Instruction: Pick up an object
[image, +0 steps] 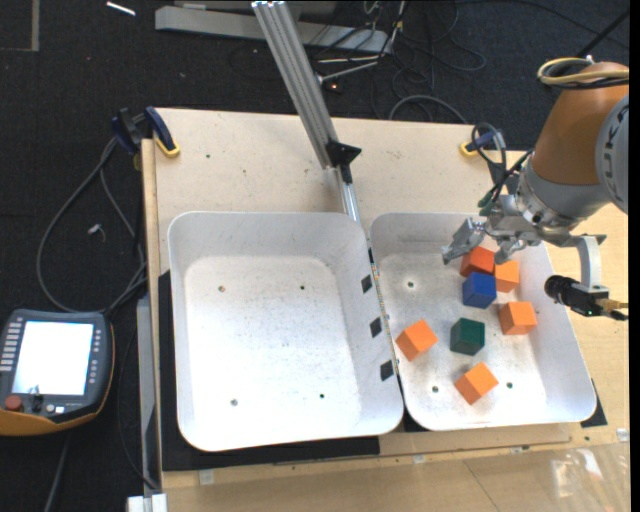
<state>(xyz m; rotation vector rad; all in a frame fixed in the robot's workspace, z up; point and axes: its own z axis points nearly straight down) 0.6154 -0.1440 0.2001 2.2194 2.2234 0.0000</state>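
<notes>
orange block (478, 262) under robot jaws (487, 243), their state unclear; no legible writing

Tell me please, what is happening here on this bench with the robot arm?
The grey and orange arm reaches in from the right, and its gripper is low over the right bin, at the far cluster of blocks. It sits right at an orange block, with a blue block just in front of that. I cannot tell whether it has gripped anything. More orange blocks and a dark green block lie loose in the same bin. The left bin lies beside it.
</notes>
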